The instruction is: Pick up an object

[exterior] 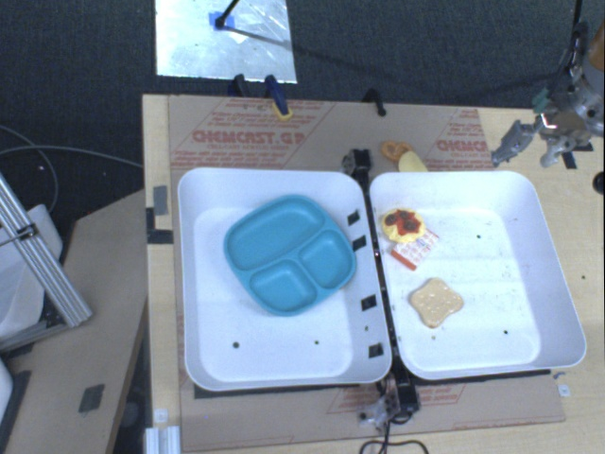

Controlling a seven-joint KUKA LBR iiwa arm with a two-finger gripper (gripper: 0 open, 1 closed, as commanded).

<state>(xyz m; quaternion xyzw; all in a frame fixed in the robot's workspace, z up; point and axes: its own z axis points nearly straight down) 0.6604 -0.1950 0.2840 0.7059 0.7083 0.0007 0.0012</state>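
A tan toast-like piece is being seen lying flat in the right bin, with a small red-topped yellow item lying near its upper left corner

At frame center-left we see a blue divided plate in the left bin. The right bin holds a tan toast piece and a red-topped item. The gripper hovers upper right.

Two white bins, one blue tray, three food pieces inside bins, two outside.
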